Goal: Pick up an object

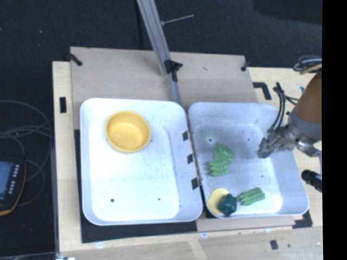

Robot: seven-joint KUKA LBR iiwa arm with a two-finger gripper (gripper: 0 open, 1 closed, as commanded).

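Note:
The right bin (pixel 282 118) holds a light green leafy toy (pixel 221 160) near its middle. At its front edge a small yellow cup (pixel 216 199) lies with a dark green piece (pixel 229 204) in its mouth. A green pickle-like toy (pixel 251 196) lies just to their right. My gripper (pixel 267 147) hangs over the bin's right half, to the right of the leafy toy and apart from it. Nothing shows between its fingers. A yellow bowl (pixel 128 131) sits in the left bin (pixel 162 199) at the back left.
A grey metal post (pixel 154 34) slants up from the back where the bins meet. The arm's orange band (pixel 312 99) is at the right edge. A handheld device (pixel 10 184) with cables lies on the floor at the left.

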